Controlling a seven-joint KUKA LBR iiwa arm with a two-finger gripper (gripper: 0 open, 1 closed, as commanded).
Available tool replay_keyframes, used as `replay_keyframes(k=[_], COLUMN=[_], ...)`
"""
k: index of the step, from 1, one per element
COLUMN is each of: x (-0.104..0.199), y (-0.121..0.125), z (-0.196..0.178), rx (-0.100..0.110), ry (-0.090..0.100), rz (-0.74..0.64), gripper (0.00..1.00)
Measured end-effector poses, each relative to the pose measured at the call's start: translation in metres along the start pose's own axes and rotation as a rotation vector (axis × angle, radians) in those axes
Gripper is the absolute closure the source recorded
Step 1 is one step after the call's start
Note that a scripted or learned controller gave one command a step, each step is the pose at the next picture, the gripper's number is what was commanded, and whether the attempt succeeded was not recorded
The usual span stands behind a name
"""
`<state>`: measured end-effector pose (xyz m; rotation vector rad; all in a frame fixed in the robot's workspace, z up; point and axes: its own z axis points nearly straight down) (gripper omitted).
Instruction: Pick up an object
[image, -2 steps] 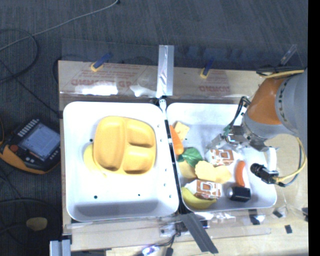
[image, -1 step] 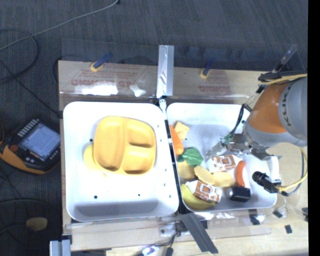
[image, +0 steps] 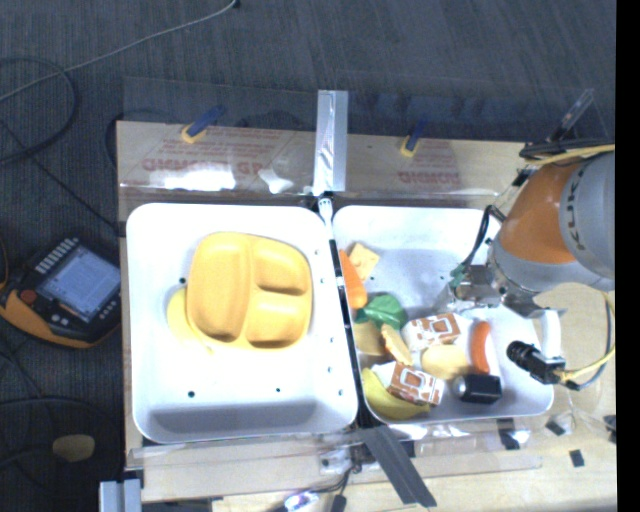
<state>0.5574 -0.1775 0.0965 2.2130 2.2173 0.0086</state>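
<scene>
My gripper (image: 472, 291) hangs over the right bin (image: 420, 250), toward its right side, above bare white floor. Just below and left of it lies a small white and orange carton (image: 434, 328). A red sausage (image: 481, 345) lies below the gripper, and a black block (image: 480, 388) sits near the bin's front right. Further left are a green piece (image: 381, 310), an orange carrot (image: 353, 285), a banana (image: 385, 400) and a second carton (image: 414, 382). Nothing shows in the gripper's grasp.
The left bin (image: 150, 300) holds a yellow divided plate (image: 247, 290). A pale yellow wedge (image: 362, 258) lies at the back left of the right bin. A handheld device (image: 70, 285) lies on the floor to the left of the bench.
</scene>
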Motion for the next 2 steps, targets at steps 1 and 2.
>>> replay_keyframes(k=[1,2], x=[0.000,0.018], y=[0.000,0.004], z=[0.001,-0.038], rx=[0.002,0.017], ry=[0.001,0.006], rz=[0.000,-0.067], gripper=[0.00,0.00])
